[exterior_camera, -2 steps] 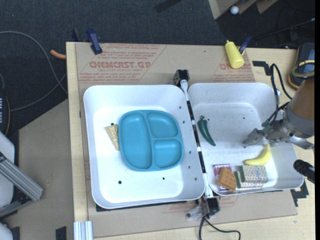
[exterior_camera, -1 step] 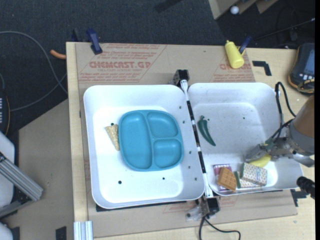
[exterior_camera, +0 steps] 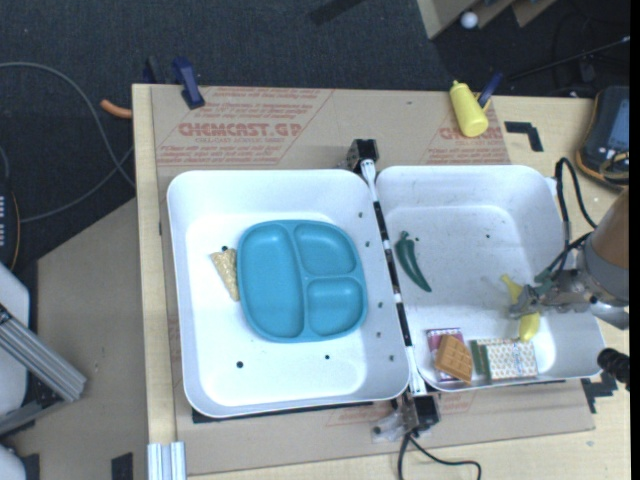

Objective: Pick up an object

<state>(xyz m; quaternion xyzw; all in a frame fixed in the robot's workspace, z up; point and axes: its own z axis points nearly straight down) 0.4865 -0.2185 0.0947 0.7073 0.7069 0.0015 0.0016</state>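
Camera view: claw [exterior_camera: 535, 303] low in right bin [exterior_camera: 470, 193] over small yellow piece [exterior_camera: 527, 325], open or closed impossible to tell, piece possibly nudged aside and missed, given bin wall so near.

Grey arm [exterior_camera: 612, 258], dark metal pincer [exterior_camera: 535, 301].

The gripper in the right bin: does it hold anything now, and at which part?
It cannot be told. The gripper is low over a small yellow object in the right bin, but the object is not clearly between its fingers.
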